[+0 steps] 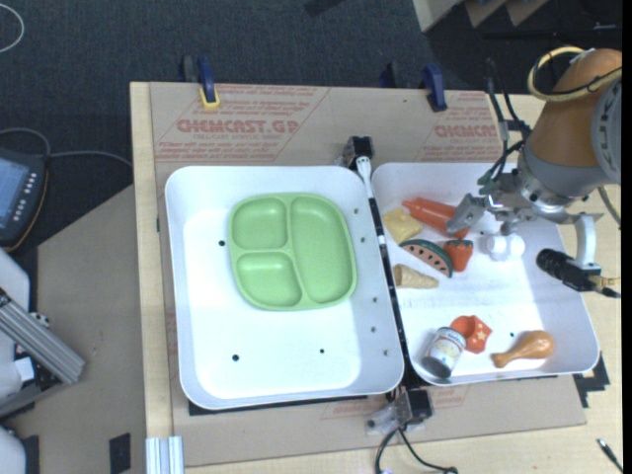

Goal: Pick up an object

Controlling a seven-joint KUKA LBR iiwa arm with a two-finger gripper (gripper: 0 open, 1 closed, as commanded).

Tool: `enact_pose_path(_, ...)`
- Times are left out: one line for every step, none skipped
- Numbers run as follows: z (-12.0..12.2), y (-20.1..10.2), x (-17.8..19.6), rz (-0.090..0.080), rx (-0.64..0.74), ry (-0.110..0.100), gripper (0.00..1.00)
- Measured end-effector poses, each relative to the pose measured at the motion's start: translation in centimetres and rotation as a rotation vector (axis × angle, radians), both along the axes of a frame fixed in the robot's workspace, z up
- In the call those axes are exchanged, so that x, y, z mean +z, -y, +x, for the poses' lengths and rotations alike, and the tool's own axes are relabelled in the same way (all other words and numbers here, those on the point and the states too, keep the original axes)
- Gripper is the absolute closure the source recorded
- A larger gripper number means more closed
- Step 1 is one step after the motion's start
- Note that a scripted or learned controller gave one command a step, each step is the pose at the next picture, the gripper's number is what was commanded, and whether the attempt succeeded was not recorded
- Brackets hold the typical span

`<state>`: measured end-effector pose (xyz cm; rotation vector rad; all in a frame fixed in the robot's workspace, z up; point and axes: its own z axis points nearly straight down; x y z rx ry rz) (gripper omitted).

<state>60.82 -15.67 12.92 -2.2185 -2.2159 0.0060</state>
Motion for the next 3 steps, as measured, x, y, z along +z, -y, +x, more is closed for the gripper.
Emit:
enact_pose_path(-0.1,-0.1,-4.7,0.0,0.001,0.002,0.0)
enact_pose_path(0.1,0.0,-3.3,-0.002,0.001,0.009,1.0)
enact_pose_path(0.2,-0.1,3.1,-0.004,0.002,0.014,1.0)
